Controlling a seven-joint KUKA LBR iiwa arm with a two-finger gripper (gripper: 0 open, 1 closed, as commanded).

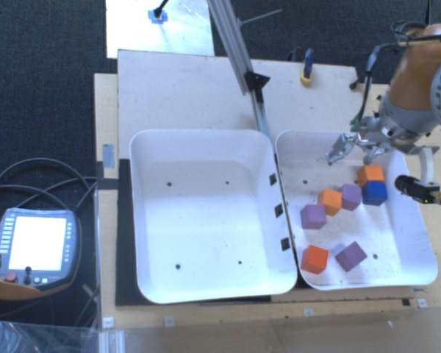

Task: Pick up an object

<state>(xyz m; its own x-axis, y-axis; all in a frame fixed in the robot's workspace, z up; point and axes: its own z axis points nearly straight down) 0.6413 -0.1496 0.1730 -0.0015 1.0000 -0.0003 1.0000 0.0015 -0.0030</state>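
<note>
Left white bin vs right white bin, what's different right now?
Contents: the right white bin holds small cubes, three orange, three purple and one blue; the left white bin shows only a few dark dots on its floor. Arm: the gripper hangs above the right bin's far end, while the left bin has no arm over it. Shared: both are shallow, white, with rounded corners, and sit side by side.

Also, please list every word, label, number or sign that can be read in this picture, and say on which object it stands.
No text can be read.
Teach pendant: its screen is washed out white, and the marks on its buttons are too small.
Small grey tag on the bench edge: too blurred.
Blocks in the right bin: plain faces, no print.
</note>
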